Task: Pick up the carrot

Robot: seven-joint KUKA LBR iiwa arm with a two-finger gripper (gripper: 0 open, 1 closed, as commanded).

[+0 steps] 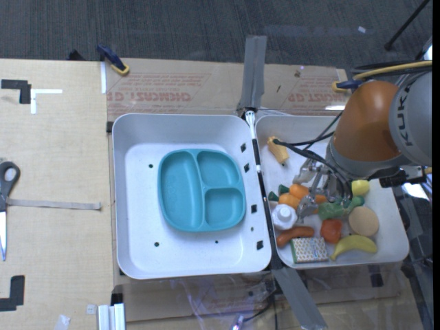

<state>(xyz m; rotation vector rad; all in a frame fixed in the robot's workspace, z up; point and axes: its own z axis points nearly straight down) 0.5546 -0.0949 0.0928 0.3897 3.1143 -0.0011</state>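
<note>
The carrot (294,196) is a small orange piece with a green tip, lying in the left-middle part of the right bin (393,205) among other toy foods. My gripper (314,188) hangs from the orange-banded wrist directly over the carrot's right end, low in the bin. It seems to touch or nearly touch the carrot. The metal gripper body hides part of the carrot, and I cannot make out whether anything is held.
Around the carrot lie a white bottle (284,216), a reddish sausage (293,233), a tomato (331,229), a banana (355,245), a beige egg (364,221), a lemon (359,187) and a cracker box (309,250). The left bin (130,184) holds a teal divided plate (203,189).
</note>
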